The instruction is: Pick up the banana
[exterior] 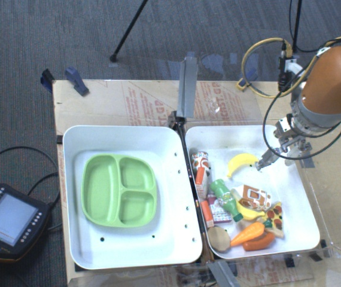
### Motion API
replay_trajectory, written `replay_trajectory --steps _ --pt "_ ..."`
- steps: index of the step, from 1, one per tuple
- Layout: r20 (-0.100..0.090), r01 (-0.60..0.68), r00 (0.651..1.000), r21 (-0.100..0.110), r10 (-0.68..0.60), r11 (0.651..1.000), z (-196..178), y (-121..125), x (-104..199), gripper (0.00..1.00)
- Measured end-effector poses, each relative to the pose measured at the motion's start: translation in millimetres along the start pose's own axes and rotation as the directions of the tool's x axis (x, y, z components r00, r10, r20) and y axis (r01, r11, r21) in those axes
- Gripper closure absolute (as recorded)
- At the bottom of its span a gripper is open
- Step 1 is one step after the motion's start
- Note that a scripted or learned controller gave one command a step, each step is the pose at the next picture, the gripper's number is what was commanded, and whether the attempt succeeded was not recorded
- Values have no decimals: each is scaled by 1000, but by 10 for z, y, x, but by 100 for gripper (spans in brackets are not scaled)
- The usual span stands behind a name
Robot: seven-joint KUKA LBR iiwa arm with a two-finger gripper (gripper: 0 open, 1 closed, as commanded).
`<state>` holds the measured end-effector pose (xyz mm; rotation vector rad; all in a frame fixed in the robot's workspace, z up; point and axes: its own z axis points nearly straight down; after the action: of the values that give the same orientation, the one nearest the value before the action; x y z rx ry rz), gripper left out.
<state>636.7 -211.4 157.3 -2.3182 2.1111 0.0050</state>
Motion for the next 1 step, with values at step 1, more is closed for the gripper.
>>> replay_trajectory --steps 1 --pt "1 478 878 -1 -478 878 1 -108 -185 0"
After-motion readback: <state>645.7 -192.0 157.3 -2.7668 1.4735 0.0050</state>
